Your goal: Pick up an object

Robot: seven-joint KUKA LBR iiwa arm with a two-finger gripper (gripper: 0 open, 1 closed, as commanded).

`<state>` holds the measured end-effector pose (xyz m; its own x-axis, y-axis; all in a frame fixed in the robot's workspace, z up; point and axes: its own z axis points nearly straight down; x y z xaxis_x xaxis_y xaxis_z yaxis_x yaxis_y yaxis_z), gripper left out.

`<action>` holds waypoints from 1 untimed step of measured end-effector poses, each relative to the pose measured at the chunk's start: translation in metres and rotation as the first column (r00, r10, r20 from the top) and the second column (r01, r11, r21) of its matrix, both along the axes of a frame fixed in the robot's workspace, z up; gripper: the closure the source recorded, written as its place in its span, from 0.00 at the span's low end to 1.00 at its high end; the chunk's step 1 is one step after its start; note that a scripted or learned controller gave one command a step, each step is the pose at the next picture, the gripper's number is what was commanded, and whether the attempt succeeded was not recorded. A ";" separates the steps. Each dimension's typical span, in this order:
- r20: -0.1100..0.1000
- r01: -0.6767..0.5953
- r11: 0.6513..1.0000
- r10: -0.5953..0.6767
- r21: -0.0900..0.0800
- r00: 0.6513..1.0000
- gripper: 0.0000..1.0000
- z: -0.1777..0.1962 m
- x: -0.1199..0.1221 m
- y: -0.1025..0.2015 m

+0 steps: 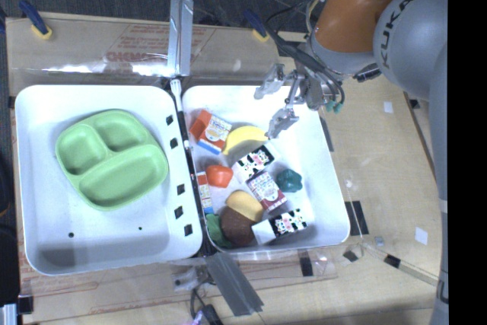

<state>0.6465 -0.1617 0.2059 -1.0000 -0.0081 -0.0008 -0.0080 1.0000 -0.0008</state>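
A pale wooden bench (380, 164) was seen from above, with dark carpet along the top edge and two shallow white bins set side by side upon it. At the far left, a blue clamp (34, 17) was fixed at the bench's back corner. The left bin (38, 240) was occupied by a light green divided plate (112, 157), laid flat towards its upper left part.

Across the divider, the right bin (331, 202) was crowded with small things. An orange and white carton (211, 129) was found near the upper left, with a yellow piece (245, 138) just beside it. Below these, a small orange object (220, 176) was noted, then a cow-patterned carton (255, 160) and a dark red carton (266, 189) close together. A teal object (289, 180) lay to their right. Lower still, a yellow rounded piece (242, 202) touched a brown ball (237, 227), with a green thing (214, 227) tucked at the bin's edge and a second cow-patterned carton (282, 224) at the bottom right.

Over the upper right part of that bin, the hand (278, 104) was hung, its fingers spread wide apart with nothing between them. The lower fingertip (278, 123) was placed just beside the yellow piece; whether they touched could not be told. At the right, the grey arm (415, 27) with its orange band (354, 7) was seen reaching in.
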 end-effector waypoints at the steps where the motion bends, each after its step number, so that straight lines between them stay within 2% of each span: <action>1: 0.006 0.026 1.000 -0.026 -0.002 1.000 0.00 -0.101 -0.044 0.043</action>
<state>0.6024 -0.1183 0.1047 -0.9998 0.0177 -0.0066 0.0177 0.9998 -0.0024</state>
